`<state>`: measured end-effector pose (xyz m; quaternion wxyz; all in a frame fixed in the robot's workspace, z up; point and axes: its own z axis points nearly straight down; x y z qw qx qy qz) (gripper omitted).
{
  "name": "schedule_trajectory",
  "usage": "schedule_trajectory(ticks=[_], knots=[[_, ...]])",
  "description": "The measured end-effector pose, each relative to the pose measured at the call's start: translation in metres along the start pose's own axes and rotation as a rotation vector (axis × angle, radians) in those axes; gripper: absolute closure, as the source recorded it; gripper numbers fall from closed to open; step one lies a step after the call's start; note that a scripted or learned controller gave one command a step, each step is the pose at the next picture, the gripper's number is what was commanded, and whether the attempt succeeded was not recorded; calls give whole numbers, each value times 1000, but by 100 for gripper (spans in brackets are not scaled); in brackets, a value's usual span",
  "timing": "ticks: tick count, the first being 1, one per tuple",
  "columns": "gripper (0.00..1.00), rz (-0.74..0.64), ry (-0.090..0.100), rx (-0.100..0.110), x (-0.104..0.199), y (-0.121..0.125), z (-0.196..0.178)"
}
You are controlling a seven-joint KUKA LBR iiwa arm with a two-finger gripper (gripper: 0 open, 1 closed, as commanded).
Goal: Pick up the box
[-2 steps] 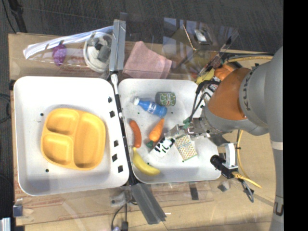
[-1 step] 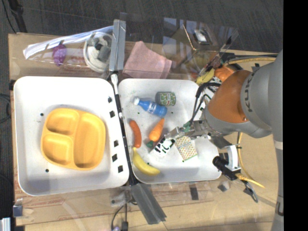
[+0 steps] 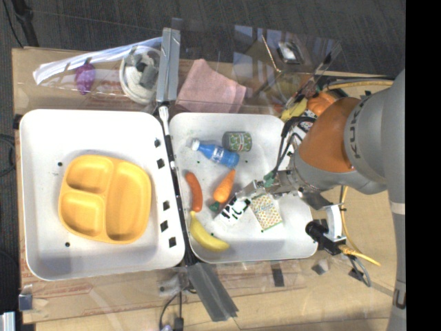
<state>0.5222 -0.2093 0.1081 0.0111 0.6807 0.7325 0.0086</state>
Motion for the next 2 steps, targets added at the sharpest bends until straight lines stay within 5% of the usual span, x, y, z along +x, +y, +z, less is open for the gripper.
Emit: schedule_trajectory(ticks=[2], knots=[[0, -114, -6, -6, -1, 1, 0]])
